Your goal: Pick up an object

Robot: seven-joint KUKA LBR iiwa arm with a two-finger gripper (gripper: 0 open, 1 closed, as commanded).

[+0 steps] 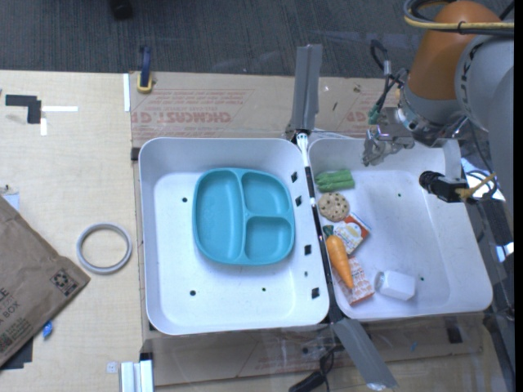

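Note:
The right bin (458, 243) holds a green pea pod (334, 180), a round cookie (333, 207), a small printed packet (350, 235), an orange carrot (339, 260) lying on a red-edged packet (358, 288), and a white cylinder (397, 285). My gripper (376, 149) hangs over the bin's far rim, up and to the right of the pea pod, apart from every object. Nothing shows between its fingers.
The left bin (163, 243) carries a teal divided plate (243, 216). A grey divider post (307, 88) rises between the bins at the back. On the bench at the left lie a tape ring (105, 247) and a brown paper bag (29, 280).

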